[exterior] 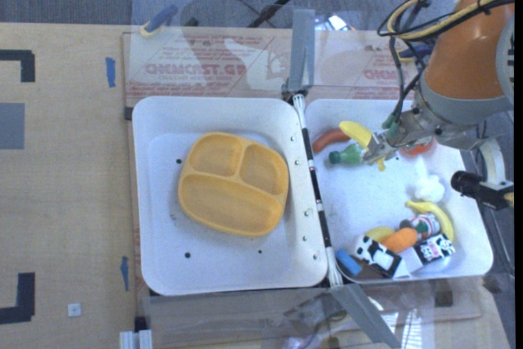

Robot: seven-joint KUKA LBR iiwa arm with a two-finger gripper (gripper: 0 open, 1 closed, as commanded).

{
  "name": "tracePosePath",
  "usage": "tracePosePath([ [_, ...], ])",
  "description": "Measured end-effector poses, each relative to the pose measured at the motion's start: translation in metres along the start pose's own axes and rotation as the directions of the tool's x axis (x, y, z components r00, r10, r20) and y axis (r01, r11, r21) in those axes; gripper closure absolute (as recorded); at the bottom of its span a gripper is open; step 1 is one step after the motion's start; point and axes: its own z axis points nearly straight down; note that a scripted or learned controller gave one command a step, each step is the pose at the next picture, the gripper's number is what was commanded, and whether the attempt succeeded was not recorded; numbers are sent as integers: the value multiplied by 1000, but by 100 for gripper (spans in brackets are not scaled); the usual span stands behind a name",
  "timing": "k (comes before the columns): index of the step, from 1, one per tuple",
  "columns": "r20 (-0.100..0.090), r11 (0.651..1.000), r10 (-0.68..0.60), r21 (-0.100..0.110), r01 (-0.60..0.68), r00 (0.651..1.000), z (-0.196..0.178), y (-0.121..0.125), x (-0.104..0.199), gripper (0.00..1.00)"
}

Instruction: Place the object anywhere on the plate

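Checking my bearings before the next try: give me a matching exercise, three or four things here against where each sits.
Things:
1. orange divided plate
2. yellow banana by the gripper
3. black-and-white cow toy
4. gripper

Places:
A. top of the right bin, beside a red piece
B. middle of the left bin
C. over the right bin's upper part
D. near corner of the right bin, in the toy pile

Pairs: 1-B, 2-A, 3-D, 4-C
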Motion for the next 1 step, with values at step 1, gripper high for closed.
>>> tracePosePath([
  [1, 0, 981, 196, -1, -196, 981, 44, 63, 50, 100],
])
